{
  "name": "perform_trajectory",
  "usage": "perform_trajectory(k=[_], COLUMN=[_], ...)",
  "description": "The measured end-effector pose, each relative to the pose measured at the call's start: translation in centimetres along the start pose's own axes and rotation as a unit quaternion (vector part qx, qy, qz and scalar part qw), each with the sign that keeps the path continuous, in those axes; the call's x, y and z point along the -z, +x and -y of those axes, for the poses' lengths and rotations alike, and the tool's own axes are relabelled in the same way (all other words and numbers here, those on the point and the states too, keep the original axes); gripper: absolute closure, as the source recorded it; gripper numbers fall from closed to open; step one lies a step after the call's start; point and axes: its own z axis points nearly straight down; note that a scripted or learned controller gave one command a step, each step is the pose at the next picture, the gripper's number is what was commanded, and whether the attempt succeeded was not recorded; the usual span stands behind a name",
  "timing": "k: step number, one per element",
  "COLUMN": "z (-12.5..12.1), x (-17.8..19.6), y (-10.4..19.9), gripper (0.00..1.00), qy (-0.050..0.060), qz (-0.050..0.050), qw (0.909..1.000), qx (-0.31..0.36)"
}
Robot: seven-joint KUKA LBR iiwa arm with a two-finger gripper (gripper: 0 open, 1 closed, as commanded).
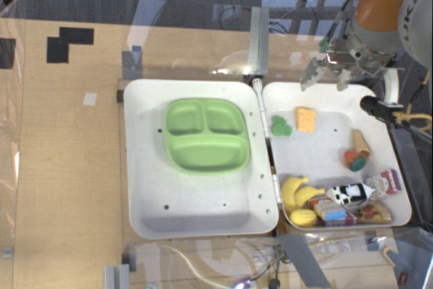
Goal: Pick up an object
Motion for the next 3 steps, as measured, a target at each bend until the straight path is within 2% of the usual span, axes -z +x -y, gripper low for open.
perform_trajectory(k=[1,2,3], z=[-0.8,-1.1,-0.9], x=[-14.3,-13.0,-4.4], y=[-1.4,-1.2,4.3], gripper=[0.0,1.0,1.0], qy=[-0.003,-0.007,-0.003], qz=[0.001,0.0,0.0], qw=[0.9986,0.9985,0.9985], qx=[0.053,0.054,0.054])
